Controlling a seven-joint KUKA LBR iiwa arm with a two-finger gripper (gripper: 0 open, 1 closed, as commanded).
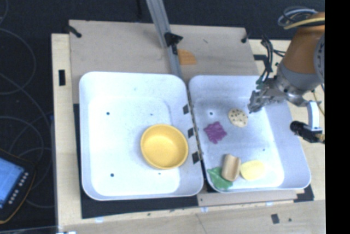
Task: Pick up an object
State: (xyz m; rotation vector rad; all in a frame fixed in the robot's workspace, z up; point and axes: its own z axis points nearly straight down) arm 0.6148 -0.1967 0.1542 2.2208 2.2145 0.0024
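Camera view: claw (255, 105), grip state unclear, just beside speckled cookie (237, 117), mid right bin (290, 140).

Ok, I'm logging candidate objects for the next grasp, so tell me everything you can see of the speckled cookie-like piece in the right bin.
The speckled piece is a small, roundish, flat-looking disc, pale tan with dark dots on top, like a toy cookie. It lies flat on the floor of the right bin, in the upper middle. Nothing touches it: the purple piece lies apart to its lower left, and the gripper hangs close at its upper right, not holding it. Its material is unclear.
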